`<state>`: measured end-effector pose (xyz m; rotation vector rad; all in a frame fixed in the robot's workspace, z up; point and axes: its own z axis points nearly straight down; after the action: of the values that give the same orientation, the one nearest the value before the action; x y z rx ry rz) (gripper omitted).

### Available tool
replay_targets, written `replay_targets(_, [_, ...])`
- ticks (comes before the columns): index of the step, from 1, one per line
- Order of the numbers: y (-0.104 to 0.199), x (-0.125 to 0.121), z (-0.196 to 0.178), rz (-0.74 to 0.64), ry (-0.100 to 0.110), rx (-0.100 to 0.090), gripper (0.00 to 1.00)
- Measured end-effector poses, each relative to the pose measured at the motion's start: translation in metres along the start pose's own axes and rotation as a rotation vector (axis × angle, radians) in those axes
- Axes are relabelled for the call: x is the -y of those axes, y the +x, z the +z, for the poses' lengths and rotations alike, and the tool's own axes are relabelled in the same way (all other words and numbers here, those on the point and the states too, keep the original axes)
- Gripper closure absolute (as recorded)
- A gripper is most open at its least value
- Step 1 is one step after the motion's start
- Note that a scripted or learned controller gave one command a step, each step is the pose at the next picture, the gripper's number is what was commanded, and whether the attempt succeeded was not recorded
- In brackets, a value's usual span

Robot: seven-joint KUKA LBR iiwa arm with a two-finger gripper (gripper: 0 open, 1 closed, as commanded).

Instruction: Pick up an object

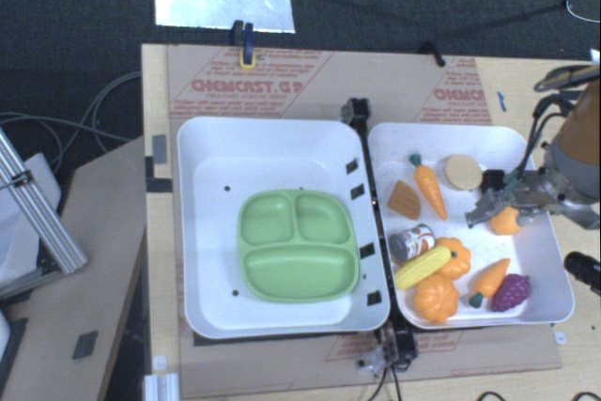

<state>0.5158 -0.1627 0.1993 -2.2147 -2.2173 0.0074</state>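
Note:
The right bin (540,244) holds several toy foods. Among them are a carrot (430,188), a round beige disc (462,172), a brown wedge (405,199), a small can (411,242), a yellow corn cob (423,266) and an orange pepper (454,255). An orange squash (437,297), a second carrot (490,278) and purple grapes (512,291) lie at the front. My gripper (496,205) hangs low over the bin's right side, right at a small orange fruit (507,222) that its dark body partly covers. Whether it grips the fruit is unclear.
The left bin (202,202) bears a green divided plate (299,246). A black divider clamp (358,111) sits between the bins at the back. Cables (554,99) trail by the arm at the right edge. Cardboard (282,80) lies under both bins.

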Motion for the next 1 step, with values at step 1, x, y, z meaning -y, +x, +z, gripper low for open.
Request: replay_targets(1, [0.0002, -0.0026, -0.0048, -0.003, -0.01, 0.002, 0.0])
